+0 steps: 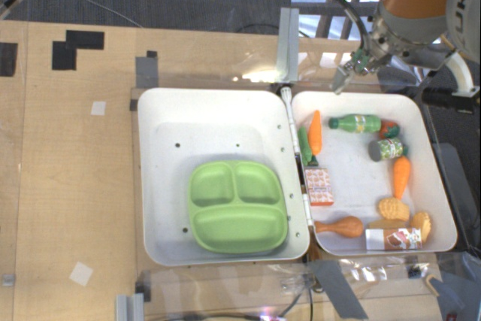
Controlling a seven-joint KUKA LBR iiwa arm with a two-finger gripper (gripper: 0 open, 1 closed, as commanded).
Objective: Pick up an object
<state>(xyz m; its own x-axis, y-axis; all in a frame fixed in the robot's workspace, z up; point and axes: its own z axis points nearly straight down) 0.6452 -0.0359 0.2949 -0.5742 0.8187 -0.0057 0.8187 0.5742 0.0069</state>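
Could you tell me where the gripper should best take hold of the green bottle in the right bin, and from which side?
I would grip the green bottle across its wider body, coming straight down from above. It lies on its side near the far wall of the right bin, long axis running left to right, so fingers closing across that axis fit. The can sits close by, so staying toward mid-body seems safer.

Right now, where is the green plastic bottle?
The green plastic bottle lies on its side near the right white bin's back wall, between an orange carrot and a small can.
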